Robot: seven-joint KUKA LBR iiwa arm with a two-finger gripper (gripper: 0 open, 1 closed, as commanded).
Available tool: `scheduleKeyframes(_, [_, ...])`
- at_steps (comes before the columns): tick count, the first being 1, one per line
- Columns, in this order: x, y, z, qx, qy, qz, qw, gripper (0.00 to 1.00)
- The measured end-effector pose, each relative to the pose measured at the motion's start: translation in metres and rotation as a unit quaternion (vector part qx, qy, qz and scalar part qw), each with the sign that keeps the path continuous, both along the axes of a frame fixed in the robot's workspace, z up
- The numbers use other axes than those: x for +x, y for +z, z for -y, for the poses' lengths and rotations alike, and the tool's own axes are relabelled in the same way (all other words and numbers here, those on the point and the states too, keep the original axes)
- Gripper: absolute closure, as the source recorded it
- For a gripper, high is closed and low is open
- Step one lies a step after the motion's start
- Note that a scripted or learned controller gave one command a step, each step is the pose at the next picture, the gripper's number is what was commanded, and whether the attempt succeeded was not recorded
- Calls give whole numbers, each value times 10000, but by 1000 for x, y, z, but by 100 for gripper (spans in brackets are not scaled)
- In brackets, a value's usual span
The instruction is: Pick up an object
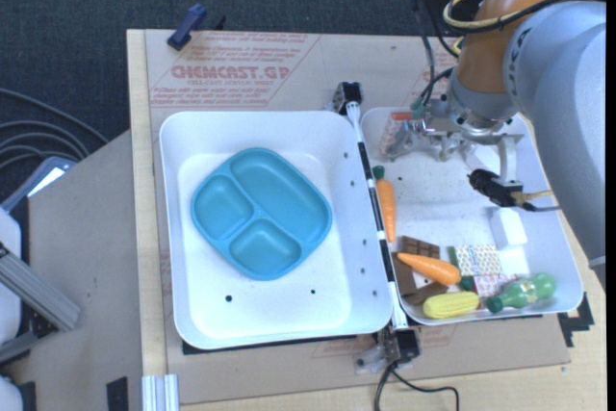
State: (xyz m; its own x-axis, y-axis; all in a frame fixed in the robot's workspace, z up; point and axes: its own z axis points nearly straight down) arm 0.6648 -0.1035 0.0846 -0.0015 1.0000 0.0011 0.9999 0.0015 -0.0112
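Two white bins sit side by side on a brown board on the tabletop (144,207). The board carries red printing, partly readable as "CHEMCAST GP"; the smaller lines beneath it are too fine to read.

The left bin (183,303) holds a blue divided plate (261,212) with three compartments, lying flat near the bin's centre.

The right bin (568,274) holds the loose items, grouped along its near edge and the divider. One carrot (386,205) lies lengthwise just beside the divider. A second carrot (429,267) lies across a brown block (412,250). A yellow corn cob (450,305) rests at the near rim, with a green bottle (522,290) just beside it. A patterned packet (481,263) lies between these; its print is illegible. A white block (509,228) sits near the right wall.

The arm reaches in from the right, and the gripper (445,141) stands low over the far part of the right bin, well apart from the grouped items. Whether the fingers are open or closed cannot be told; nothing is seen between them.
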Motion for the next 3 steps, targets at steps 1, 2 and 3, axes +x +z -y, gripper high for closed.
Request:
scheduleKeyframes(1, [2,0,86,75,17,10,10000,0])
scheduleKeyframes(2, [-53,1,88,82,27,62,9999,0])
scheduleKeyframes(3, [-116,1,99,154,68,53,9998,0])
